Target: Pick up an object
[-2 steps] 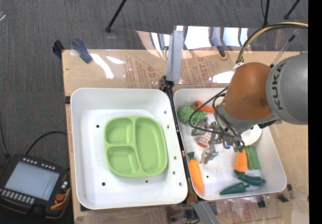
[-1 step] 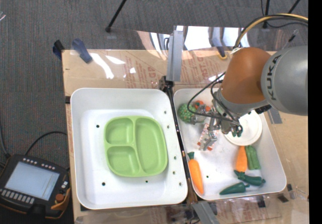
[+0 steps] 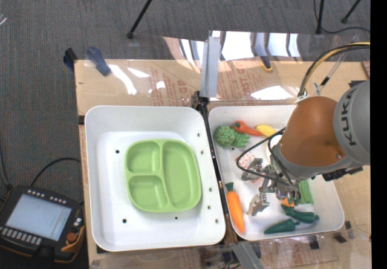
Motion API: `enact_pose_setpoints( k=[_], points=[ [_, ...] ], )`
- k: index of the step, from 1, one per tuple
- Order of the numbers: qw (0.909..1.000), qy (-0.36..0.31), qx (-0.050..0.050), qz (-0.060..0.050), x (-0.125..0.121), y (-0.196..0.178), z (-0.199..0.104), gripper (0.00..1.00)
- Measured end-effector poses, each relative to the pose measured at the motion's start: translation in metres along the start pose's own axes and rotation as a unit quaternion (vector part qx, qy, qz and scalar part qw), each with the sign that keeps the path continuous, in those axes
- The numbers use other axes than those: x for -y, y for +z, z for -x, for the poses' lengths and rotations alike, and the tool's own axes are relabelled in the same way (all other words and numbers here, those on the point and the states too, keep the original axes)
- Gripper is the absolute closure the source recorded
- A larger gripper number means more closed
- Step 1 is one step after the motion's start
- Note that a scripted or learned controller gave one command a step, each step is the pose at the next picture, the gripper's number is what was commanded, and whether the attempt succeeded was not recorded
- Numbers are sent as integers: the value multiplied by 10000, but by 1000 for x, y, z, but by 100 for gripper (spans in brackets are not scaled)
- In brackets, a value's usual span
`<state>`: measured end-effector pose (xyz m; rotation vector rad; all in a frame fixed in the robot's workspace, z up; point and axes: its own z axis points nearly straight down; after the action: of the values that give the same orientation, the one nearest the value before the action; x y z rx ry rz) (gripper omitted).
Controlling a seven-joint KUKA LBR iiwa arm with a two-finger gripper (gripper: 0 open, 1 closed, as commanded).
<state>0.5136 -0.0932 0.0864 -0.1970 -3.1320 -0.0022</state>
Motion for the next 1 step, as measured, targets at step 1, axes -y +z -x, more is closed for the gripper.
enact_pose_setpoints(
  k=[1],
  points=[
    [9995, 320, 25, 2, -16, -1, 60, 0]
  ],
)
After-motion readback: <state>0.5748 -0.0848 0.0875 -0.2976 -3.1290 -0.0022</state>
